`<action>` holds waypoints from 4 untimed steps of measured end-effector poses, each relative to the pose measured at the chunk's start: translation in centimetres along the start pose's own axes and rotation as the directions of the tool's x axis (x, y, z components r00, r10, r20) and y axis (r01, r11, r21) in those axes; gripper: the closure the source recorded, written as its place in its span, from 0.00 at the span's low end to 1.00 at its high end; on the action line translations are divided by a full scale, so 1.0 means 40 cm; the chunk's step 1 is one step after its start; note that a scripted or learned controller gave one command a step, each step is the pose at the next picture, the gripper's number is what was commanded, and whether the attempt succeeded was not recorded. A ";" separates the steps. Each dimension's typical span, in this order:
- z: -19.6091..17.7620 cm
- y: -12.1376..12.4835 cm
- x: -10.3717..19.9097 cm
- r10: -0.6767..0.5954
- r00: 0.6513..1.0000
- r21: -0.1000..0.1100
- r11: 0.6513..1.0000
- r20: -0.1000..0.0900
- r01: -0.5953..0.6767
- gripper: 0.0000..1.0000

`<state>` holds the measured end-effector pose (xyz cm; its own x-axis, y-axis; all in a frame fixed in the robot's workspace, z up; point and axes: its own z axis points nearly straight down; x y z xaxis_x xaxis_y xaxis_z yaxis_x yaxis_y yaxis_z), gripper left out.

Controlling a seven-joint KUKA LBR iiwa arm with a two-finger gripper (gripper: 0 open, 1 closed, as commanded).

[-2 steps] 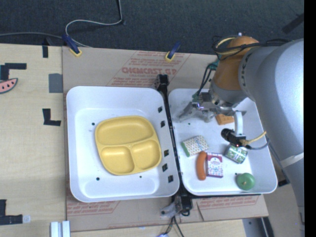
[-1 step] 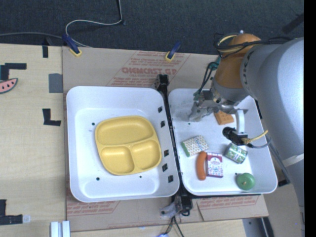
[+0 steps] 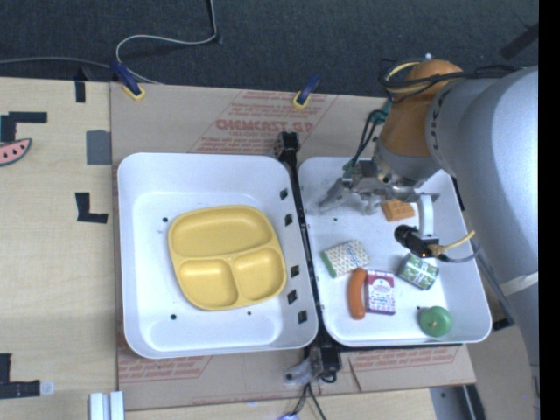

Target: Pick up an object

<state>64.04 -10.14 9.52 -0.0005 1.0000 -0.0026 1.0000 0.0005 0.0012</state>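
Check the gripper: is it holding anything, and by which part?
Cannot be told. The gripper sits low over the right bin, next to a small orange piece, but the wrist hides the contact. No object is visibly between its fingers.

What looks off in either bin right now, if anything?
Nothing spilled or broken. Yellow divided plate sits flat in the left bin. In the right bin, the small can and the hot dog lie on their sides.
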 end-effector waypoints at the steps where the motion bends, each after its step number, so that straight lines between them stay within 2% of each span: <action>1: -0.023 -0.001 0.001 -0.001 1.000 0.001 1.000 -0.001 0.001 1.00; 2: -0.023 -0.001 0.001 -0.001 1.000 0.001 1.000 -0.001 0.001 0.00; 3: 0.025 0.071 -0.040 -0.002 1.000 0.000 1.000 -0.003 0.002 0.00; 4: -0.001 0.072 -0.040 -0.004 1.000 -0.001 1.000 0.000 0.004 1.00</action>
